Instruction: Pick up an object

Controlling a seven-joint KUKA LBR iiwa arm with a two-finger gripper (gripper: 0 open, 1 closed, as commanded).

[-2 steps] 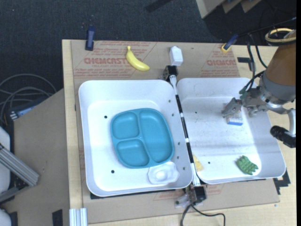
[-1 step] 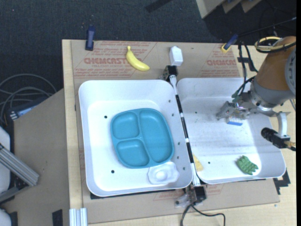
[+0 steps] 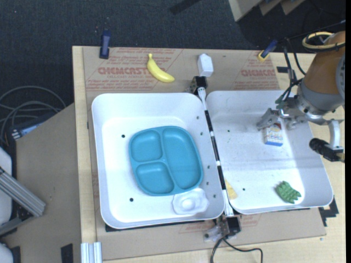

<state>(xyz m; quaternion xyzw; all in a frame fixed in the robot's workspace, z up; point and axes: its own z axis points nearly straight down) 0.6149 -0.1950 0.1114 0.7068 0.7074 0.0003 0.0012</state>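
Arm enters from the right; the tool point(image 3: 276, 119) sits low over the upper part of the right bin point(image 3: 241, 147). Cannot tell how the tool is set — it is too small and partly hidden by the wrist.

Just below the tool lies a small white-and-blue box point(image 3: 273, 136), flat on the bin floor, its upper end touching or nearly touching the tool; cannot tell which. It is not visibly lifted.

Near the right bin's lower right corner: a green leafy toy point(image 3: 288, 192), well apart from the box.

Left bin point(image 3: 109, 147) holds a blue divided plate point(image 3: 164, 160), three compartments, roughly centred. A small white lidded cup point(image 3: 189, 203) rests against the plate's lower right edge.

On the table point(image 3: 131, 70) above the left bin — a yellow banana point(image 3: 158, 70), outside both bins.
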